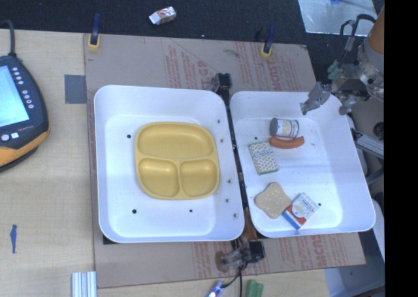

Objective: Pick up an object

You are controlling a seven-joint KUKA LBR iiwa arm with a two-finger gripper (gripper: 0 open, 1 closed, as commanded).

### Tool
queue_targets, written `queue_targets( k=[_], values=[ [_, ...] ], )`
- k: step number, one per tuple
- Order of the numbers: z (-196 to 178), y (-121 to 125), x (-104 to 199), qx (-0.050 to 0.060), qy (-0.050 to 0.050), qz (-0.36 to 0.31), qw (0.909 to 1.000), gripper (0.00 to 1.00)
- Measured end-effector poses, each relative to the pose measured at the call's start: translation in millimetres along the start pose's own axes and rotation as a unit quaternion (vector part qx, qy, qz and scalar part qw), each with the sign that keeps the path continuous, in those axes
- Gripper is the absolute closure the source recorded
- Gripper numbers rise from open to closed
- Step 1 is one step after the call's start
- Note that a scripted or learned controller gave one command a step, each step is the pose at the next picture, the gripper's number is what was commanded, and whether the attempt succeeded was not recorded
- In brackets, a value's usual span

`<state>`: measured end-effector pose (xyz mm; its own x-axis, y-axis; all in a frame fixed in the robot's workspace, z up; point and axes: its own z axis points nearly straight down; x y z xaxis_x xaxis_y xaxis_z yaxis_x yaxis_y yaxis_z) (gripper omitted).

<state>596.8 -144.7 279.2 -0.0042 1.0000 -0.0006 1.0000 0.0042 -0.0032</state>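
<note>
The right bin holds a small tin can lying on its side, a toy hot dog sausage just below it, a patterned sponge-like pad, a slice of toy bread and a small red, white and blue carton. My gripper hangs over the bin's upper right corner, up and to the right of the can. Its two fingers are spread apart with nothing between them.
The left bin holds a yellow divided plate. A pendant with a screen lies at the bench's left edge. Clamps hold the brown board at the back. A crumpled wrapper lies on the dark floor.
</note>
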Motion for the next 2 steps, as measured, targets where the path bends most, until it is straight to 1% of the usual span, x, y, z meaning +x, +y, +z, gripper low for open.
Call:
queue_targets(
  k=[1,2],
  values=[
    [133,2,19,0.001,0.0,0.0,1.0,0.0],
    [169,57,20,-0.011,-0.005,0.0,0.9999,0.0]
  ],
)
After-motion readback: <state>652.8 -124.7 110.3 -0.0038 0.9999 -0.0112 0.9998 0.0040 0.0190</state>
